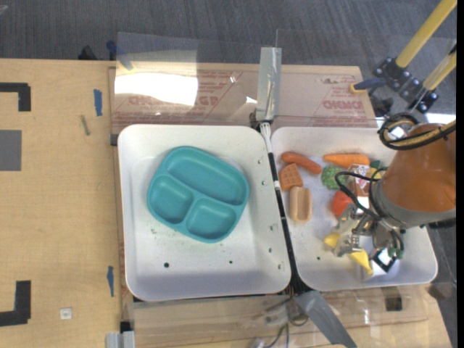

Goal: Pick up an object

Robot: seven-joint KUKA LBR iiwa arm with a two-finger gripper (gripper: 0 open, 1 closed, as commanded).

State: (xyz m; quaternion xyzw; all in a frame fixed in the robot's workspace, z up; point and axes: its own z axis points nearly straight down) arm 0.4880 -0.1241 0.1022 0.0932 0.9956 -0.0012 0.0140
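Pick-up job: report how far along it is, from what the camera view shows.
Done: the arm has reached into the right bin, and the gripper is low over a yellow toy piece. In hand: nothing I can confirm; the wrist hides whether the piece sits between the fingers. Left: a visible grasp and lift. The hot dog, sausage and carrot lie untouched; the teal tray sits in the left bin.

Gripper low in right bin over yellow toy; teal tray in left bin
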